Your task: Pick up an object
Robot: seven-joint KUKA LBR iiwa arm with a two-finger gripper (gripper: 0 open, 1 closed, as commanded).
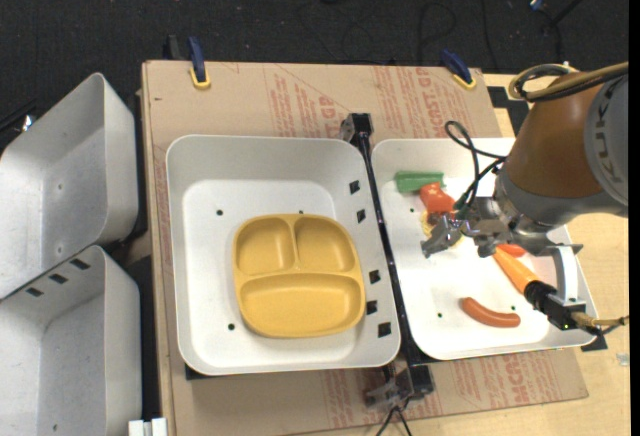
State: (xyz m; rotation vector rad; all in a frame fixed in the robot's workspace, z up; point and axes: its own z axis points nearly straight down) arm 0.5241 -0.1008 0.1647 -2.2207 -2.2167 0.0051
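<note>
the gripper (447, 232) hangs low in the right bin (440, 329), beside a red-orange toy (434, 197); its finger state cannot be told. a centred, vertical descent would serve best.

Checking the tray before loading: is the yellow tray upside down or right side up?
Right side up: the tray shows its three recessed compartments facing the camera.

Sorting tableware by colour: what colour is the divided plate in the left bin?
The divided plate is yellow, clear in the camera view.
</note>
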